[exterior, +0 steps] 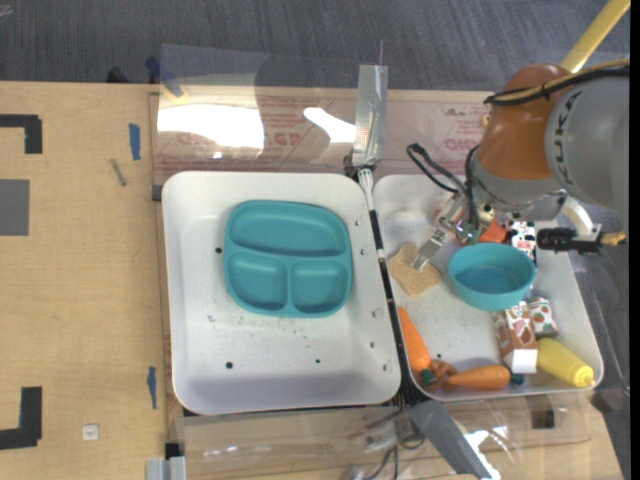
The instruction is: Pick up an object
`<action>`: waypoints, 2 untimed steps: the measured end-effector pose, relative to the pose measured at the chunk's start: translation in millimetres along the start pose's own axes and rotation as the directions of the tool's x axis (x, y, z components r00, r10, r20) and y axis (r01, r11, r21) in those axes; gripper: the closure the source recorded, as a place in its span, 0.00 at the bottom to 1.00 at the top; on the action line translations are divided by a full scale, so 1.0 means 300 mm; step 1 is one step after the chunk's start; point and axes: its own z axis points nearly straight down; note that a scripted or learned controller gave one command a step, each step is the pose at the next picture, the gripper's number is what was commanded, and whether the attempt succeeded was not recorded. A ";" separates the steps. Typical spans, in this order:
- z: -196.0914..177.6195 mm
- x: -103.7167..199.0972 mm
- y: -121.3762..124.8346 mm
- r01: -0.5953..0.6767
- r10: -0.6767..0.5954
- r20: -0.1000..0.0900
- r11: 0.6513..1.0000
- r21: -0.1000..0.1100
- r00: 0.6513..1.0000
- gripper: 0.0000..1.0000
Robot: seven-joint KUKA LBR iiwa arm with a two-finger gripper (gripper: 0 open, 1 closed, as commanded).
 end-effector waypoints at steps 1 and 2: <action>-0.002 0.161 -0.219 0.025 -0.025 0.006 1.000 -0.004 1.000 0.00; -0.041 0.159 -0.209 0.028 -0.028 0.009 1.000 -0.009 1.000 1.00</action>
